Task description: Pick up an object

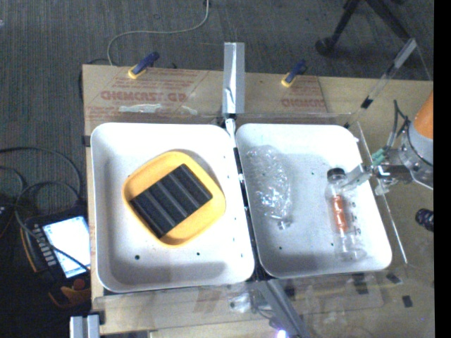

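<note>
The arm (pixel 425 129) is reaching in from the right edge, with only its orange band and grey wrist showing above the right bin's (pixel 310 136) far corner. The gripper (pixel 377 166) is hanging over that bin's right rim, pointing left toward the middle of the bin. Whether it is spread or pressed together cannot be told from here, as the parts are small and blurred.

Just beside the gripper, a clear plastic tube (pixel 343 213) with a dark cap at its upper end is lying along the right side of the right bin. Something orange is showing through its middle. It is resting on the bin floor, running from near the gripper down toward the bin's near corner.

A crumpled clear plastic wrapper (pixel 269 183) is lying in the left half of the same bin, apart from the tube.

In the left bin (pixel 113 259), a yellow dish holding a ridged black block (pixel 173 197) is sitting near the centre, turned at a slant.
</note>
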You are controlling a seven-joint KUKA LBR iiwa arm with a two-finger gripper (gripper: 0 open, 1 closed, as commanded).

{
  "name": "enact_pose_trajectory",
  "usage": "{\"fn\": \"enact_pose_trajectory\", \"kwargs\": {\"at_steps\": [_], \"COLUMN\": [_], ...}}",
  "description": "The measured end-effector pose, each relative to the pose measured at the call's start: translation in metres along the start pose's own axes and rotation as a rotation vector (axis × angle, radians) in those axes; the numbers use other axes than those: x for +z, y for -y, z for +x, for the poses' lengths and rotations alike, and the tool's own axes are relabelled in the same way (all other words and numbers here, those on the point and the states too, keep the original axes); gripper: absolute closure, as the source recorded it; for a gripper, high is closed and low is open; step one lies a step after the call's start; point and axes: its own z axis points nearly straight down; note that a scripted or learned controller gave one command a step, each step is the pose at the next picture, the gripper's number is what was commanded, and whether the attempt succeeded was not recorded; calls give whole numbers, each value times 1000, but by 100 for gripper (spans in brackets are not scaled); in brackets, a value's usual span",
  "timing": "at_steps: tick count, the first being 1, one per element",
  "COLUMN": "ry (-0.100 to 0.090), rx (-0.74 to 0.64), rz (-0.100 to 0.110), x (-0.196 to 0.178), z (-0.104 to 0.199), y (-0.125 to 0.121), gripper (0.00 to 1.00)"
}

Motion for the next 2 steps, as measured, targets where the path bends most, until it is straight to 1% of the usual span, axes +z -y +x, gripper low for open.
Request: {"fn": "enact_pose_trajectory", "kwargs": {"at_steps": [1, 2], "ry": [1, 0], "rx": [-49, -177], "rz": [-2, -3], "x": [-37, 70], "z": [7, 26], "y": [-24, -19], "gripper": [0, 0]}}
